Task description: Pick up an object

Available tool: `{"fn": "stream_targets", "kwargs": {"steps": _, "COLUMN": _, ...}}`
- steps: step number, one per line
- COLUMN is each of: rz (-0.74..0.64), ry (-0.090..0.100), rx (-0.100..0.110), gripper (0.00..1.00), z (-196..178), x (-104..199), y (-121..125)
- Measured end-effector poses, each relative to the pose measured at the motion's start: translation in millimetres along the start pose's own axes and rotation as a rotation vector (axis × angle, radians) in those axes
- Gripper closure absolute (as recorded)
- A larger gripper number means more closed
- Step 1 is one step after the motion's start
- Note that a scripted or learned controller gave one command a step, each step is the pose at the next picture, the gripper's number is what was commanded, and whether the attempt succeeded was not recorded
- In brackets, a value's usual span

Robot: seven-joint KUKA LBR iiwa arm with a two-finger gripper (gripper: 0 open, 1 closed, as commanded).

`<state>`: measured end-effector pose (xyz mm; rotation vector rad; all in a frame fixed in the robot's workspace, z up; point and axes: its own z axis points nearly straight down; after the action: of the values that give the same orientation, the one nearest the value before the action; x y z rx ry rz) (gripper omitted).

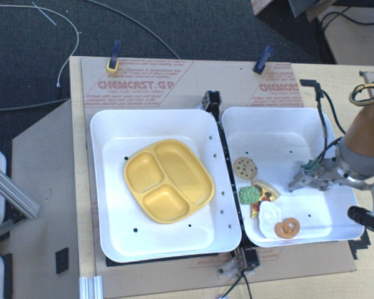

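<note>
The bench [143, 80] carries two white bins. In the right bin [280, 120], the gripper [297, 184] hangs over bare floor; whether its jaws are spread cannot be told. The cookie [244, 167] and toy-food cluster [257, 195] lie to its left, near the dividing wall.

Bench [143, 80] with two white bins [112, 229]

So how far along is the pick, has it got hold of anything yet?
Nothing looks picked yet. The cookie, broccoli, pretzel and the other toy food all lie on the right bin floor. The gripper is low inside that bin, with nothing visible between its fingers. Grasping and lifting an object remain. The yellow tray sits in the left bin.
</note>
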<state>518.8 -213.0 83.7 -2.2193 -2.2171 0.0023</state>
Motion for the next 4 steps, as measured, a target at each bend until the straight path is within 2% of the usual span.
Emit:
{"fn": "stream_targets", "kwargs": {"steps": 1, "rz": 0.0, "ry": 0.0, "rx": -0.003, "gripper": 0.0, "z": -1.3, "x": 0.3, "y": 0.2}}
{"fn": "stream_targets", "kwargs": {"steps": 2, "rz": -0.001, "ry": 0.0, "rx": -0.005, "gripper": 1.0, "z": -12.5, "x": 0.4, "y": 1.1}}
{"fn": "stream_targets", "kwargs": {"steps": 4, "rz": -0.003, "ry": -0.006, "rx": -0.013, "gripper": 1.0, "z": -137.2, "x": -6.1, "y": -3.7}}
